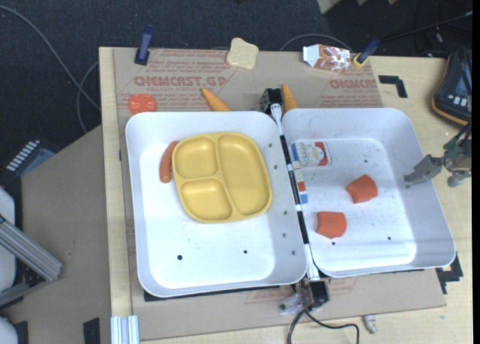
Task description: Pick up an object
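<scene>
An orange block (pixel 331 224) lies low in the right bin (pixel 397 256), another orange block (pixel 362 189) near it; the gripper (pixel 439 170) hangs released at the bin's right rim, grasping nothing

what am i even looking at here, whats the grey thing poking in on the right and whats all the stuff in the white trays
This is one photo from a fixed camera above a workbench, looking down at a slant. The grey thing at the right edge is the gripper of a robot arm, its two-finger hand, reaching over the rim of the right bin. Nothing is between its fingers.

The right bin contains two orange-red pieces and a small printed packet. The left bin contains a yellow divided plate with a toy sausage beside it.

On the cardboard behind the bins lie loose toys, including a bread slice and a carrot. The robot's job is to pick up an object.
</scene>
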Controlling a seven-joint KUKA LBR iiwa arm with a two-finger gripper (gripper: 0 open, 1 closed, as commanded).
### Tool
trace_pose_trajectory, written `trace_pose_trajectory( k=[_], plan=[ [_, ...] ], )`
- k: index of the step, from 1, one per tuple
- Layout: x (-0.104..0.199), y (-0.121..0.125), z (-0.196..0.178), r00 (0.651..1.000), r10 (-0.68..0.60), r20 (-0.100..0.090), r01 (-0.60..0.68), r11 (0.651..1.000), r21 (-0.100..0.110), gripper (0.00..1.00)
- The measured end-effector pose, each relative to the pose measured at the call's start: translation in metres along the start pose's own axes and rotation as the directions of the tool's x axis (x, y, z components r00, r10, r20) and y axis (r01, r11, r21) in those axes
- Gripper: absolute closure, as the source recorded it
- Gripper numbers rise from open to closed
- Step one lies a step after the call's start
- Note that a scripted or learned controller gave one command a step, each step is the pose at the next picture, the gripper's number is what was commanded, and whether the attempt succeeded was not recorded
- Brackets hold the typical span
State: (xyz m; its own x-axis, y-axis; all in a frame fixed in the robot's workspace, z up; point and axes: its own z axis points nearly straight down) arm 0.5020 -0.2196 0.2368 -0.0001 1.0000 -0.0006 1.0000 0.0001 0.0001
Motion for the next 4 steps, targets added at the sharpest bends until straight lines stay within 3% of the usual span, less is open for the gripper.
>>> trace_pose_trajectory(
  k=[1,2,3,4],
  plan=[
    [0.035,0.051,0.085,1.0,-0.001,-0.002,0.001,1.0,0.002,0.0],
    [0.08,0.057,0.153,1.0,-0.001,-0.002,0.001,1.0,0.002,0.0],
    [0.079,0.058,0.142,1.0,-0.001,0.0,0.001,1.0,-0.001,1.0],
    [0.138,0.095,0.051,1.0,-0.002,-0.001,0.002,1.0,-0.002,1.0]
  ],
)
